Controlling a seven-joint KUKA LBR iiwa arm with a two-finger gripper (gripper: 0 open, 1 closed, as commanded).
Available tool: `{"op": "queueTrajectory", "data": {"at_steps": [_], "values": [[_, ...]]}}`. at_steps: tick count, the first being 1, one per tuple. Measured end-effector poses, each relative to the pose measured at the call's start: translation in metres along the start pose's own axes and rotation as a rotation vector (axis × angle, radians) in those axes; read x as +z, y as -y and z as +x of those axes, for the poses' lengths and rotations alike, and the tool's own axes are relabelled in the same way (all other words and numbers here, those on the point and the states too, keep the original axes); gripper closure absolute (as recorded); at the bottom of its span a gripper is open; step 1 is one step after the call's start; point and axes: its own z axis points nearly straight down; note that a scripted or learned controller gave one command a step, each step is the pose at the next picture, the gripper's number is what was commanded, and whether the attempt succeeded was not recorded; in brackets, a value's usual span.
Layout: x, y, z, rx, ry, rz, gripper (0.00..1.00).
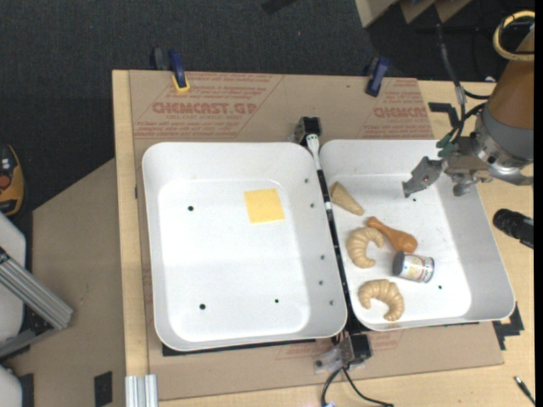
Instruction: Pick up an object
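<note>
My gripper (441,182) hovers over the far right part of the right bin (485,253), open, with nothing between its fingers. Below and left of it in that bin lie a beige cone-shaped piece (345,198), an orange-brown drumstick (394,234), a pale croissant (363,248), a small can on its side (414,267) and a second croissant (383,298). The nearest of them, the drumstick, is well apart from the fingers. A flat yellow square (264,205) lies alone in the left bin (161,253).
Both bins rest on a cardboard sheet (212,104) held by two blue clamps (177,68) at the back. A black divider strip (327,219) runs between the bins. The right bin's far right floor is bare.
</note>
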Motion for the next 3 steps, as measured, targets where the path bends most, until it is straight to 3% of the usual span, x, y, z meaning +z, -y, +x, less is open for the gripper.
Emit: {"op": "queueTrajectory", "data": {"at_steps": [1,2,3], "values": [[0.129,0.012,0.026,0.002,0.004,-0.014,0.0],[0.12,0.011,0.028,0.001,0.001,-0.017,1.0],[0.04,-0.024,0.076,-0.007,-0.001,-0.011,1.0]]}}
